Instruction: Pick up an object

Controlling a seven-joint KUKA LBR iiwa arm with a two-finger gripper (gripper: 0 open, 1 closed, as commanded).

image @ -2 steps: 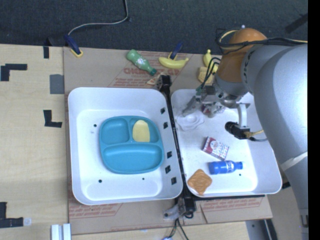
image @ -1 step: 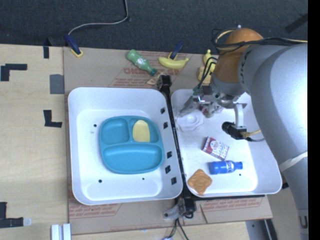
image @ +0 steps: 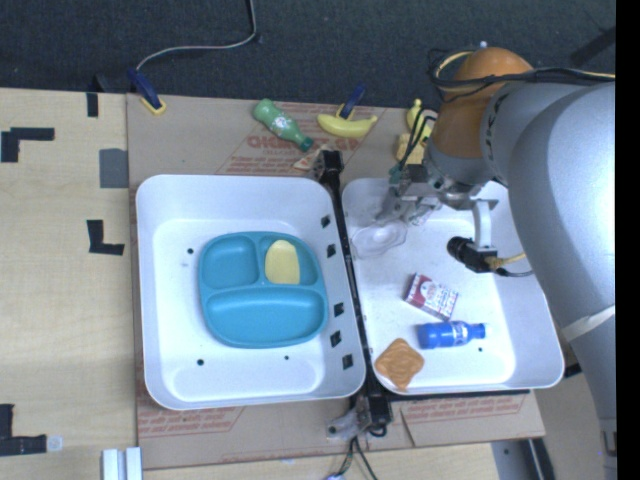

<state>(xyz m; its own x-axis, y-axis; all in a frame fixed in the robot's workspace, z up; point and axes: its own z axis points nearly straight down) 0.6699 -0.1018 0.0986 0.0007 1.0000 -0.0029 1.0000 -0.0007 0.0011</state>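
Your grey arm (image: pixel 560 188) reaches into the right bin (image: pixel 520 363), and its pincer (image: pixel 400 208) hangs at that bin's far left corner, just above a clear glass object (image: pixel 375 236). You cannot tell whether the pincer is spread or pressed together. In the same bin, nearer its front, lie a red and white packet (image: pixel 431 295), a blue bottle (image: pixel 450 335) and an orange cookie-like piece (image: pixel 399 362). Left of this bin, the other bin (image: pixel 170 363) holds a blue divided plate (image: pixel 262 290) with a yellow item (image: pixel 282 262) in one compartment.
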